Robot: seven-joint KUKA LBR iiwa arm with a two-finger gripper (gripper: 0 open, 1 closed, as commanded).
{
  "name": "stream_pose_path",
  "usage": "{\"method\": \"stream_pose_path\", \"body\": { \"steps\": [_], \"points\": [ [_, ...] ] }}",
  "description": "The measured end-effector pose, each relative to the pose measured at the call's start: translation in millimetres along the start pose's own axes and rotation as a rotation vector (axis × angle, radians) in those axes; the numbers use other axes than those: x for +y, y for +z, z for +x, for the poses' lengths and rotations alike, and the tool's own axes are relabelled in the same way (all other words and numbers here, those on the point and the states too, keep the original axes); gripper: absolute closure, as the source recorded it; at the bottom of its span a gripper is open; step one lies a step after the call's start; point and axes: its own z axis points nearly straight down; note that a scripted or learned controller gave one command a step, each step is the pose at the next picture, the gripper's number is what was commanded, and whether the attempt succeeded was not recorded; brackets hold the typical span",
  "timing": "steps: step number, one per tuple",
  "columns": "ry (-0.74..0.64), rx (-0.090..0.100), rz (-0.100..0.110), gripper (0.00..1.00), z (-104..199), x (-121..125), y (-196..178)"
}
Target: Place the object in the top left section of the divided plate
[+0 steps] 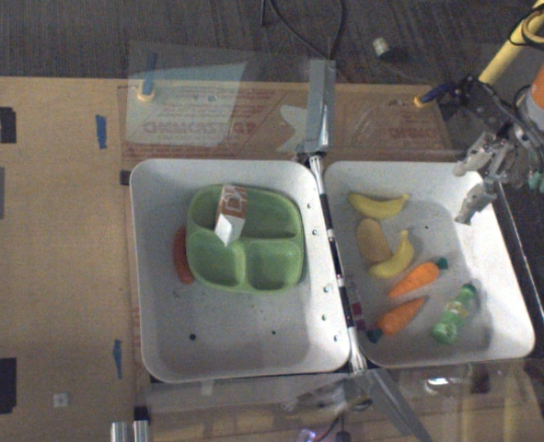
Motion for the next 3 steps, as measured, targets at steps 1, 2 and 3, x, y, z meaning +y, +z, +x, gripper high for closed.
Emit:
{"method": "stream_pose_path", "body": {
  "steps": [1, 2, 3],
  "points": [
    [-0.067, -0.004, 0.0, 0.0, -16.3, 3.7, -43.2],
    [-0.186, -0.001, 0.0, 0.0, 2.1, 1.5, 24.5],
    [-0.191, -0.004, -0.001, 0.0, -23.4, 4.6, -138.8]
  ]
}}
